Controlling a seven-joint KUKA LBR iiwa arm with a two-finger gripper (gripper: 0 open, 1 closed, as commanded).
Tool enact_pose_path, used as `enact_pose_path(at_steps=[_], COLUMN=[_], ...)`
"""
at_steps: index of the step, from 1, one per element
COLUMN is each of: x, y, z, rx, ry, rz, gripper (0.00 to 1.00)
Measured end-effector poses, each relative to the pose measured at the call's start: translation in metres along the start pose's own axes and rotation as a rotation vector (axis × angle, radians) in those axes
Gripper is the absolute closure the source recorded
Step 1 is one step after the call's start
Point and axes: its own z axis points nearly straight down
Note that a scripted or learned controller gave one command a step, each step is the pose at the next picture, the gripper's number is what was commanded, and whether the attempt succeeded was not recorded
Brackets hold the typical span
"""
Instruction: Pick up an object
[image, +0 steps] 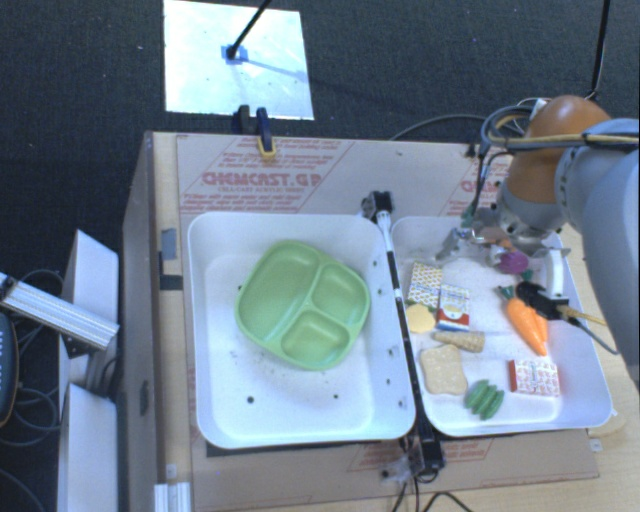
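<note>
While your tool (478, 238) hovers at the right bin's (590, 400) far edge, I cannot tell its spread; centre it over the purple toy (514, 263) just beside it before descending.

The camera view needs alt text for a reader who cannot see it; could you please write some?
A grey arm reaches from the right over the far end of the right bin, which holds toy foods including a carrot, cracker and green pods. The left bin holds a green divided plate.
</note>
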Motion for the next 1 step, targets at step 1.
enact_pose_path(at_steps=[1], x=[-0.0153], y=[0.0022], z=[-0.0005], rx=[0.0], ry=[-0.001], rz=[0.004], gripper=[0.0])
